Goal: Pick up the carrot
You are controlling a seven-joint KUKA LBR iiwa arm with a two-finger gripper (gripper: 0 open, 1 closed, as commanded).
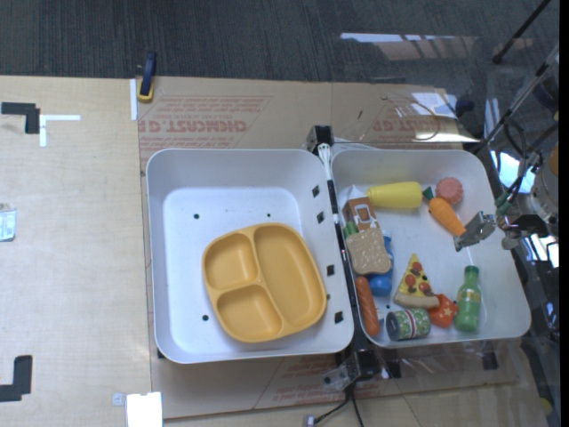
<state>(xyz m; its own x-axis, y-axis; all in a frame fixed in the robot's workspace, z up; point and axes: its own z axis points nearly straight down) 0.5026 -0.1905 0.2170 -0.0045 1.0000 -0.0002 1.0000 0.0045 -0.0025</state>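
the right bin [498, 323] is crowded. along its upper part a yellow corn cob [396, 195] lies crosswise, with a pink round piece [450, 189] to its right near the bin's top right corner. down the left side sit a small carton [360, 213], a slice of bread [368, 252] and something blue [380, 284] under the bread, then a hot dog [367, 305] lying lengthwise by the left wall. at the lower middle are a pizza slice [412, 280], a can [408, 324] on its side and a small red-orange piece [442, 309]; a green bottle [468, 298] stands at the lower right.

the carrot [444, 215] lies in the upper right part of this bin, slanting from upper left to lower right, just below the pink round piece and right of the corn cob, with bare white floor below and left of it. the end effector [476, 231] sits at the right side of the frame, just beside the carrot's lower right end; its metal fingers point left toward the carrot, touching or nearly so, and i cannot tell how wide they stand. nothing shows between them. the green bottle is a little below it.

the left bin [178, 181] holds a yellow divided plate [263, 280] with three compartments, lying toward the lower middle. both bins rest on cardboard [204, 114] on the bench [71, 265].
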